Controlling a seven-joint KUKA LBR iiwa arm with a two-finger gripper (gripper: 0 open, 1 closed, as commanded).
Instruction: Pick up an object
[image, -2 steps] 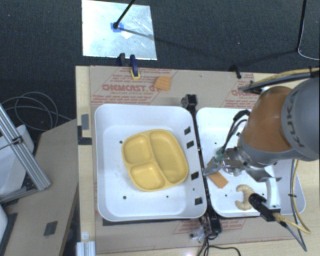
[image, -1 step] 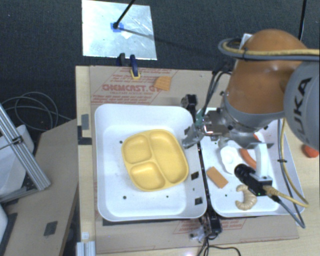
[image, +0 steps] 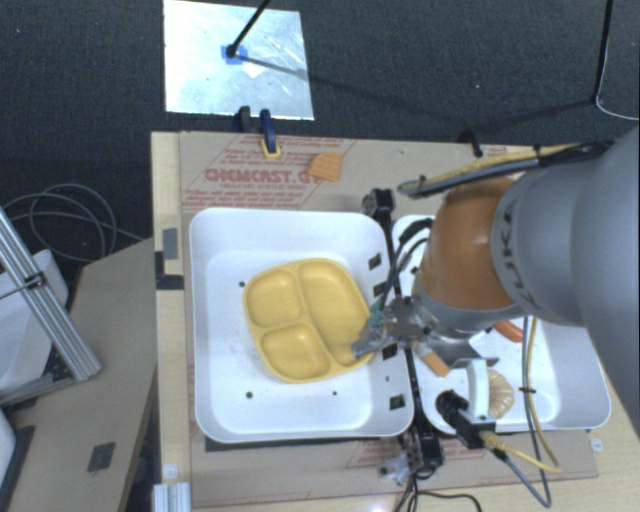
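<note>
**One tray in the left bin, gripper at its right edge**

Two bins from my seat. The arm (image: 560, 250) covers most of the right bin (image: 590, 395), so I can barely read what's under it: an orange piece (image: 436, 364) and a pale rounded thing (image: 497, 392) near the wrist, no better ID than that.

Left bin (image: 215, 300) holds a yellow three-compartment tray (image: 303, 318), lying flat, slightly rotated. That's my pick target.

Gripper (image: 372, 335) sits at the tray's right rim, touching or just above it; can't say which. Can't tell its state from this angle either, so I'm not calling a grasp.

My judgement on doing it well: straddle the rim, one side inside the compartment and one outside, close fully, lift slowly. A flat tray pinched at one edge will likely tilt, maybe slip.
</note>
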